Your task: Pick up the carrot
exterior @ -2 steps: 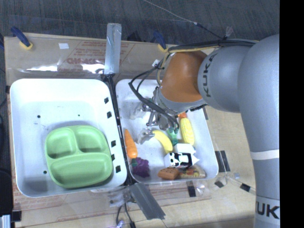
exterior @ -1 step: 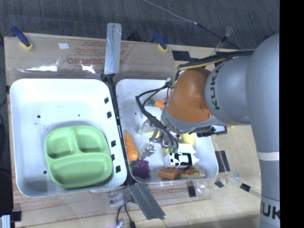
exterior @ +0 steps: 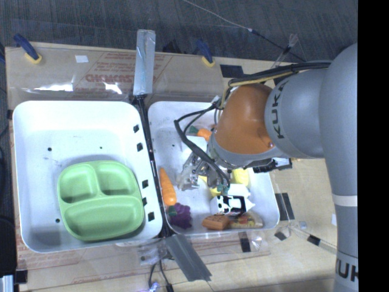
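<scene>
Camera view: arm (exterior: 316, 108) bends down from right; tool (exterior: 196, 176) hangs beside carrot (exterior: 168, 187); cannot tell its grip.

A thick robot arm (exterior: 328, 114) with smooth, rounded grey casing and "KUKA" lettered in dark capitals on the shell near its wrist. A glossy orange band (exterior: 243, 123) bulges like a dome above the wrist. Black cables loop around it. Below sits a small metallic silver tool (exterior: 197, 174).
</scene>
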You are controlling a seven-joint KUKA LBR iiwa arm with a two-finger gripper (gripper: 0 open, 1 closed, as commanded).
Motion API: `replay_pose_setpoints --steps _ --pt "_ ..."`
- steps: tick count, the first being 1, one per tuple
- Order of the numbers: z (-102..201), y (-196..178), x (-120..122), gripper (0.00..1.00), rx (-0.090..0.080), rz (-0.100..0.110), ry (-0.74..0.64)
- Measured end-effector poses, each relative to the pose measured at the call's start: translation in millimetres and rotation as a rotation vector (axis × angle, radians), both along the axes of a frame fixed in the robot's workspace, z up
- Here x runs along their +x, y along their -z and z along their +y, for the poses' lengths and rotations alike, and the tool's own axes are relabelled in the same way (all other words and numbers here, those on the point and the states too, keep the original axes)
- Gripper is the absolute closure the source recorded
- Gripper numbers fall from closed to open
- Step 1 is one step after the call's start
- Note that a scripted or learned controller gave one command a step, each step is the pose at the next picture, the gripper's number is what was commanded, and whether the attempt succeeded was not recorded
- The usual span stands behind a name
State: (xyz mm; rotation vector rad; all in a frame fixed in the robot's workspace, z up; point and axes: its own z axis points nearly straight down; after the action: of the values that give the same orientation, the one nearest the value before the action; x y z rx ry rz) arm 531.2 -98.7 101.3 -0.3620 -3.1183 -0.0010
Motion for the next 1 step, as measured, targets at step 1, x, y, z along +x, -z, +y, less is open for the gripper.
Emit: replay_pose_setpoints --steps 1 --pt "-36.1 -202.0 -24.4 1.00 -0.005 -0.018 0.122"
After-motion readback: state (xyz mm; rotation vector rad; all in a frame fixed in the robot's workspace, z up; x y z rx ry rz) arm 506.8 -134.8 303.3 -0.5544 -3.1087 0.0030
